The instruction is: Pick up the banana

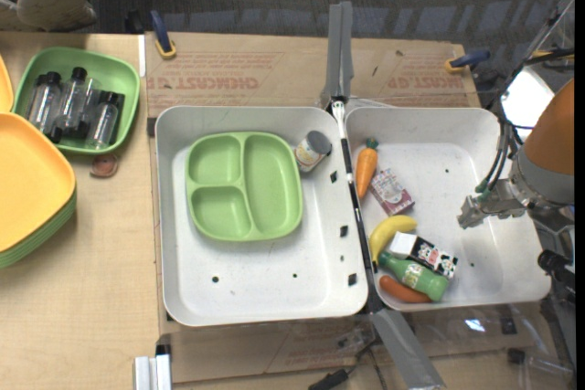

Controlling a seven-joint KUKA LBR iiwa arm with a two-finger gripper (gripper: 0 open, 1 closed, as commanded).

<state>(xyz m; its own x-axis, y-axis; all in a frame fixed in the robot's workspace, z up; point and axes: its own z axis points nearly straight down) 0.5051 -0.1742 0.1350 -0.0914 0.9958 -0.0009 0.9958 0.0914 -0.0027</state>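
Right bin (457, 137) — banana (388, 233) untouched

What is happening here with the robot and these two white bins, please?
The gripper is over the right bin, to the right of the items, and nothing is visible in it. The banana lies at that bin's left side, among a carrot, a green bottle and small cartons. The left bin holds a green divided plate.
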